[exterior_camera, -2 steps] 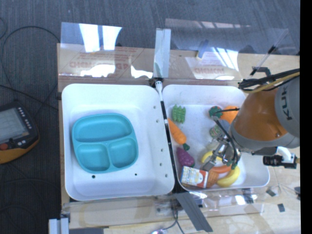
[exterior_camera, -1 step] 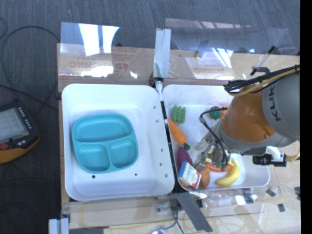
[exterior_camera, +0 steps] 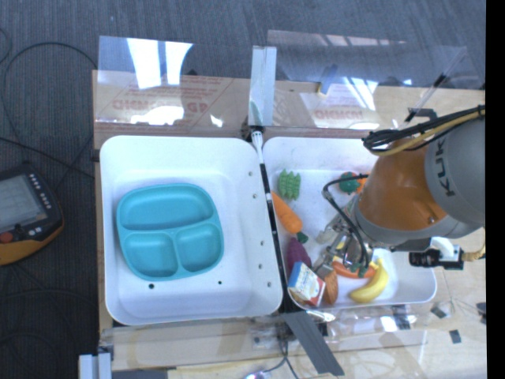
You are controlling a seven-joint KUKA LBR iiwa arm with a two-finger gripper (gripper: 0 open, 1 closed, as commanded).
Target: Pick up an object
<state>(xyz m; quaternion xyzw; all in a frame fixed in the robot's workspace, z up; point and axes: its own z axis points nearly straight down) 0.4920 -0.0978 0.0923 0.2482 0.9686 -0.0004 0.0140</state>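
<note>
The hand (exterior_camera: 345,253) sits low in the right bin (exterior_camera: 410,290), among a banana (exterior_camera: 371,284), carrot (exterior_camera: 287,213) and purple piece (exterior_camera: 297,253) (all lying loose). I cannot tell its grip; nothing looks lifted, so the pick seems undone.

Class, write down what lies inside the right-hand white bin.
In the right bin: a green toy, carrot, purple piece, small packet and banana. The arm covers the rest.

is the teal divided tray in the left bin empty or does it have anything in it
Empty. The teal divided tray lies flat in the left bin, and all three compartments show bare teal.
</note>
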